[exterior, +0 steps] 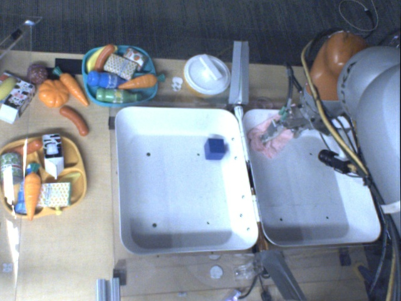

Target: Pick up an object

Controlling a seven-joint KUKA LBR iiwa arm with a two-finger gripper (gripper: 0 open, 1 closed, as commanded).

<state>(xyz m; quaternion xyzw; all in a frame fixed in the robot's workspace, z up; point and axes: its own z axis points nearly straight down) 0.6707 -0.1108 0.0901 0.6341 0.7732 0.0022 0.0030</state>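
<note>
- Camera view: the jaws (pixel 289 114) hang over the far left corner of the right bin (pixel 326 221); whether they are spread or pressed together cannot be told.
- A crumpled pink object (pixel 270 138) lies just below and left of the jaws, its long axis slanting from upper right to lower left.
- A blue cube (pixel 215 148) sits well left of the jaws in the left bin (pixel 175 224).

My arm (pixel 369 105) runs off the right edge of the frame, so most of it is cut away. My gripper (pixel 294 116) at upper right is a blur of cables and metal. The pink thing (pixel 270 137) under it is too smeared to name.
</note>
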